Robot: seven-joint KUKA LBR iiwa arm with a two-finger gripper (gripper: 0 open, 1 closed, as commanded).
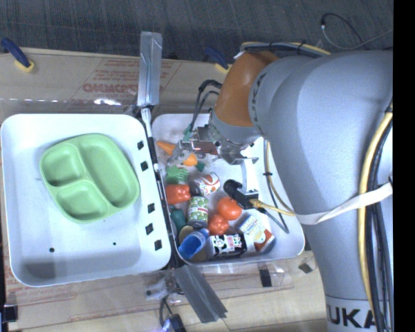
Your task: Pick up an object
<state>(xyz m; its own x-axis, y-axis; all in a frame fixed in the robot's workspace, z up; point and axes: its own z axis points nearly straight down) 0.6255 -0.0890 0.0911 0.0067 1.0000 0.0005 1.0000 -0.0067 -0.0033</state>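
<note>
From my seat, the gripper (194, 146) is down in the upper part of the right bin (285, 249), hanging over the far end of the toy heap, and I cannot tell its state from this slanted look, since the wrist hides too much. What the next move turns on, as I judge it, is the pile lying from about five to seven o'clock of the gripper: an orange piece (178, 193) at seven o'clock, a small can (198, 211) near six, and two red tomatoes (223, 215) toward five. Just under the gripper tip sit a carrot-like piece (167, 146) and something green, too small to name. The things touch one another, so any closing will likely nudge neighbours. The bin wall and divider lie close at nine o'clock, leaving little room that way; the arm itself crowds three o'clock. The left bin (28, 254) holds a green tray (90, 178), well apart from the gripper.
</note>
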